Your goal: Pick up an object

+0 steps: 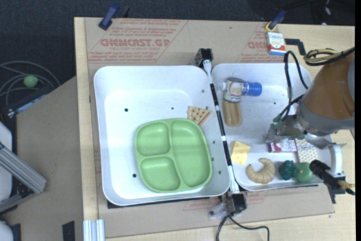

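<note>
Croissant [260, 170], cheese wedge [240, 152] in right bin [248, 73]

- I count two white bins: left bin [113, 121], right bin [254, 73].
- One green divided plate [172, 155].
- One waffle piece [198, 114].
- One bottle [240, 89] with a blue cap.
- One cheese wedge [240, 152].
- One croissant [260, 170].
- One green toy [296, 171].

The arm [333, 96] runs off the right edge and covers the gripper, so its state cannot be told (a red-and-white packet [290, 147] lies half hidden beneath it).
</note>
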Robot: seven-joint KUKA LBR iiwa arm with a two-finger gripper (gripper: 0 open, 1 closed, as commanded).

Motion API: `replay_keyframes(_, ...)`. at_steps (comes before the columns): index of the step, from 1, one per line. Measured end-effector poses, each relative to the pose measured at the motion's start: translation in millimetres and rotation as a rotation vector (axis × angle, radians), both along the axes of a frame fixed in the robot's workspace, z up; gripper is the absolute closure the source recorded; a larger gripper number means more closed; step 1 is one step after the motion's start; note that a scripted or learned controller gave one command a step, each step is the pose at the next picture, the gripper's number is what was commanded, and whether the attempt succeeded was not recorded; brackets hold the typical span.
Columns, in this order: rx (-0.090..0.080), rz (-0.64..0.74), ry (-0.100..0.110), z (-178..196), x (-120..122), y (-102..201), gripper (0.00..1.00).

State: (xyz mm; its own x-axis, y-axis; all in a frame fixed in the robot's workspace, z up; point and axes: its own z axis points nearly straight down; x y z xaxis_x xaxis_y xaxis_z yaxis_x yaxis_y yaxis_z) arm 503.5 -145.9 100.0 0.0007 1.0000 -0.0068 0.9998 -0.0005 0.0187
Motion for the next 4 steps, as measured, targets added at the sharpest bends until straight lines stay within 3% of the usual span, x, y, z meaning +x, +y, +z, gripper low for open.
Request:
replay_keyframes(1, 0.006, 0.002, 0.016, 97, 33, 10, 1.00)
replay_keyframes(2, 0.007, 0.001, 0.018, 96, 33, 10, 0.00)
replay_keyframes(3, 0.005, 0.001, 0.010, -12, 24, 43, 0.00)
replay_keyframes(4, 0.007, 0.002, 0.018, -15, 92, 49, 0.00)
